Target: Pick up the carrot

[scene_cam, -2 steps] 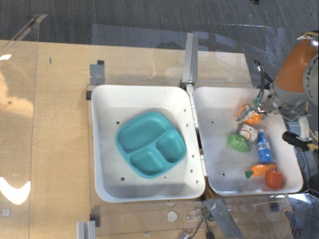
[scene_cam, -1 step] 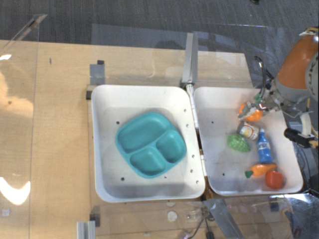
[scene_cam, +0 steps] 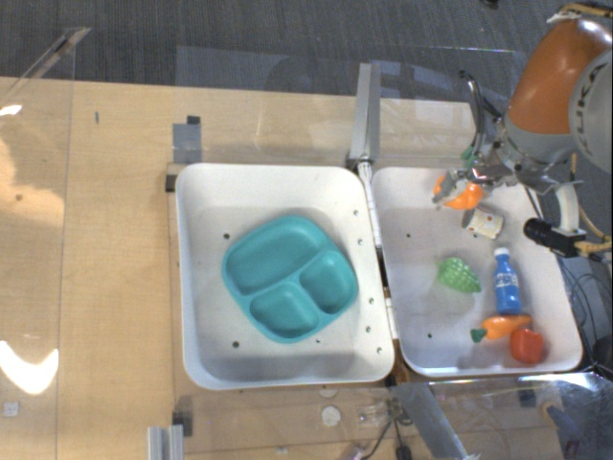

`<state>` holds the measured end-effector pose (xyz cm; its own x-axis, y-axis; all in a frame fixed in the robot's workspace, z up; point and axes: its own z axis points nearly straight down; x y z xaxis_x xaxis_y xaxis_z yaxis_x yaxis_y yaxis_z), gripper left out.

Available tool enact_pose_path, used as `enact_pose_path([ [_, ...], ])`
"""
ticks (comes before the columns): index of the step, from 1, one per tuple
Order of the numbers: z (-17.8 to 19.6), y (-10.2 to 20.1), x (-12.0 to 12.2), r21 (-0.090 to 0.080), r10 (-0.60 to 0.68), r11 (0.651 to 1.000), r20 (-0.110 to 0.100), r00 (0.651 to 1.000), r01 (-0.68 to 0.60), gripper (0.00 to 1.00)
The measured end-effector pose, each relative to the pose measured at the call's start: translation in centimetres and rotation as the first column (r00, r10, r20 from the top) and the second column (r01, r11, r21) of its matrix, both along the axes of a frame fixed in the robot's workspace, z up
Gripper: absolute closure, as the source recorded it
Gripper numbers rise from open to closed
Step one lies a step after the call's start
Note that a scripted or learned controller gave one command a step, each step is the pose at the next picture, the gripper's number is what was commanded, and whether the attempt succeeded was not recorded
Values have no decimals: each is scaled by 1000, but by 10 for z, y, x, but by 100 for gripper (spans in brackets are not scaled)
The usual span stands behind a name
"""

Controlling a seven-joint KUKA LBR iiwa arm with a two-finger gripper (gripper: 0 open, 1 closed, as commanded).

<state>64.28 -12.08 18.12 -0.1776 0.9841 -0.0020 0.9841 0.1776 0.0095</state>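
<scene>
Jaws closing on the carrot (scene_cam: 463, 196), which the gripper (scene_cam: 466, 182) is holding above the right bin's (scene_cam: 414, 348) far edge; we are logging the pick as largely done, with only a clear lift left.

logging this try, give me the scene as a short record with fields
left bin: holds a teal divided plate
right bin: green toy, blue bottle, carrot, red fruit, small white piece
tool: above the right bin's far side
at tool: an orange item sits right at its tip; grip cannot be told
carrot state: lying at the near edge, apart from the tool
</scene>
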Motion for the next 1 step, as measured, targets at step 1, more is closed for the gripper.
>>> enact_pose_path([
  [1, 5, 105, -70, 2, -42, 999, -3, 999, 42, 100],
])
